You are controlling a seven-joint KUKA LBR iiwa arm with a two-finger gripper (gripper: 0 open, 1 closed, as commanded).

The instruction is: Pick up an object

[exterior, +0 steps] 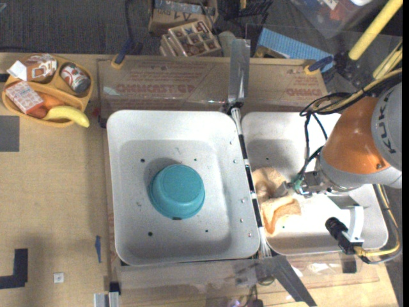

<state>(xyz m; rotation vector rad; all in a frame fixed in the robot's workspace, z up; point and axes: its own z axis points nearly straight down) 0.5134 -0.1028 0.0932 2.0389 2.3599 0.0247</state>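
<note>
The tool (pixel 299 185) is low in the right bin (pixel 281 133), beside the orange-and-tan items (pixel 276 200) at its left wall. Its opening cannot be determined, and no grasp is visible. The approach step is in hand; next comes closing on an item, then lifting.

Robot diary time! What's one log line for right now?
arm: reaching into right bin | gripper: beside orange-tan soft item, grasp not confirmed | left bin: teal bowl upside down | task: pick pending

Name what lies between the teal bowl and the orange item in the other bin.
In the camera view, bare white floor of the left bin, then the two bins' adjoining rims, separate the teal bowl from the orange item.
</note>
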